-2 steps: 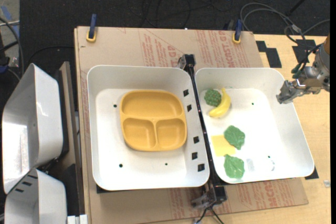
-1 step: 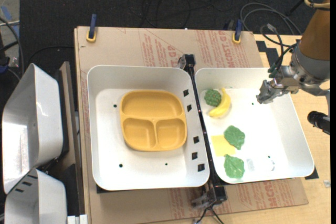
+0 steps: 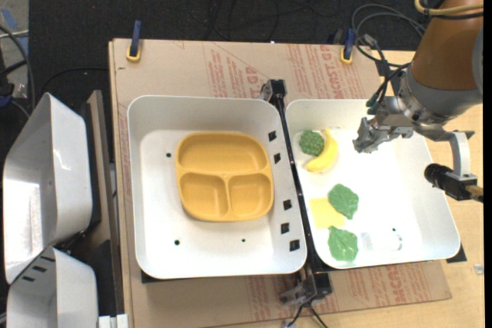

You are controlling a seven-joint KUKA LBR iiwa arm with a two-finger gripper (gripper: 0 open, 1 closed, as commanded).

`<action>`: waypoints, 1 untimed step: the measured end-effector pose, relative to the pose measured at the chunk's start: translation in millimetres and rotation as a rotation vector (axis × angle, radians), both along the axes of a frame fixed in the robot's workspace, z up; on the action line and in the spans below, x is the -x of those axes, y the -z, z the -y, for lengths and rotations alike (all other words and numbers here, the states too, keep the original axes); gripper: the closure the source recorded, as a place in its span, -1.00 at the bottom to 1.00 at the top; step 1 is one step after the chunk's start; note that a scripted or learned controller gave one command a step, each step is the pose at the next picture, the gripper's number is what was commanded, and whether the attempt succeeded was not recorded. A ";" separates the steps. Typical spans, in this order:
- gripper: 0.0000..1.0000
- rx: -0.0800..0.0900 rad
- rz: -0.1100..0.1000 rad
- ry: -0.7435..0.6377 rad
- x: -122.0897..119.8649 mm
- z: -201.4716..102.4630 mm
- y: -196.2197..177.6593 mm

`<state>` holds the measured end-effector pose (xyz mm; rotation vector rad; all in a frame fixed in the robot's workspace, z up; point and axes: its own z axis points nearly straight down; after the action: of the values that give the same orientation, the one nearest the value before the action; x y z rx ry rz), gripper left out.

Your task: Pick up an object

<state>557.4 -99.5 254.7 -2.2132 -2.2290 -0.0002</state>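
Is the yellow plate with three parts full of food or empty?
Empty. The yellow plate in the left bin shows bare yellow in all three compartments.

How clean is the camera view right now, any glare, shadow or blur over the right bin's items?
Camera view: even overhead light, soft shadows; the right bin looks bright but not blown out; the banana and green pieces read sharp; the gripper is dark and slightly soft, so its fine detail is lost; the yellow tray shows a mild sheen.
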 end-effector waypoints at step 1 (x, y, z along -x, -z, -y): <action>1.00 -0.001 -0.001 -0.001 0.1 -44.8 4.1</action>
<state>557.2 -54.8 250.6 -2.2111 -2.2289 0.0001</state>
